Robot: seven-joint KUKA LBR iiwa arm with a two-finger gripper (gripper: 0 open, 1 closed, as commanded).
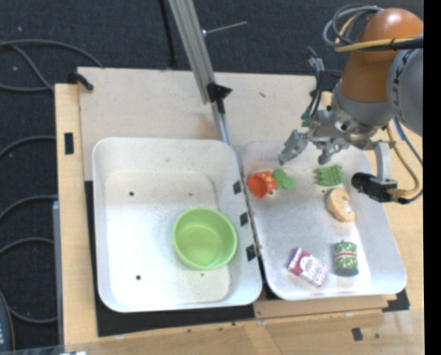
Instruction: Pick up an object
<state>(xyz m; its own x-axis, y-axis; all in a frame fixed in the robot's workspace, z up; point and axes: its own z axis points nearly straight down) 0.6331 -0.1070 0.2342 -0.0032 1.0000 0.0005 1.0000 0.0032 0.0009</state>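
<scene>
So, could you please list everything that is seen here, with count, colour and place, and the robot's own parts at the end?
bins: 2, white, side by side on the bench
bowl: 1, light green, left bin, near its front right
toy: 1, orange-red with a green part, right bin, by its left wall
green item: 1, green, ridged, right bin, near the back
pale item: 1, cream and tan, right bin, right side
box: 1, pink and white, right bin, front
small can: 1, dark green, right bin, front, beside the box
metal pole: 1, grey, slanting behind the bins
arm: 1, grey with orange band, from the right
gripper: 1, fingers spread, holding nothing, above the back of the right bin
</scene>
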